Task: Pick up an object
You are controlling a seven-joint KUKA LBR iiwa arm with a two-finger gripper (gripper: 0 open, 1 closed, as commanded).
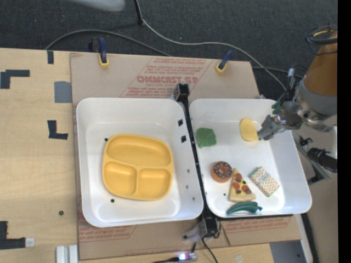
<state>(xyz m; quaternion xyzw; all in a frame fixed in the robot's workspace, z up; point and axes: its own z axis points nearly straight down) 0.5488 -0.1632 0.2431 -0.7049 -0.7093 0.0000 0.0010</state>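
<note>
White bins sit side by side on a cardboard sheet (pixel 164 75) clamped to the bench. Left bin (pixel 88 119): one yellow divided plate (pixel 138 166), three compartments, lying flat, nothing in them.

Right bin (pixel 290 169), going across: a green lump (pixel 206 137) near the divider; below it a brown doughnut (pixel 222 171); a pizza slice (pixel 240 186) just beside the doughnut, tip pointing up; a green pod-shaped piece (pixel 243 207) lying along the near wall; a small patterned box (pixel 265 181), tilted, right of the pizza. Higher up, a pale yellow piece (pixel 249 129), rounded, possibly a lemon or a bit of cheese; too small to tell.

Gripper (pixel 270 128) comes in low from the right, its tip right against the yellow piece's right side. Whether the piece sits between the fingers or merely beside them cannot be told at this angle, and the finger opening is not readable either. Arm's orange band (pixel 323 73) shows at the far right.

Judgement: the step in hand is the grasp attempt on the yellow piece, at or just before closing. Next move calls for the fingers to straddle the piece squarely, close, then lift straight up clear of the bin wall. A rounded piece may squirt sideways if pinched off-centre.
</note>
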